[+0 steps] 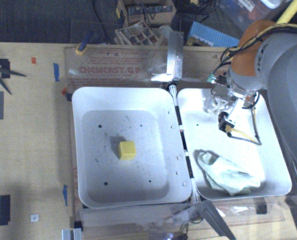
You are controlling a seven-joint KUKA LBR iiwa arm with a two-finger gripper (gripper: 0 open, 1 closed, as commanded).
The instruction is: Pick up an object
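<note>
Camera view: tool (214, 103) blurred above right bin (273, 149), fingertips indistinct.

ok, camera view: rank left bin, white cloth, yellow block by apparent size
Largest to smallest:
1. left bin
2. white cloth, crumpled in the right bin
3. yellow block, in the left bin
Clear gaps between all three.

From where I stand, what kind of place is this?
Likely a robotics lab: a robot arm reaches over two white bins holding a yellow block and a crumpled cloth, with cables and boxes behind.
</note>
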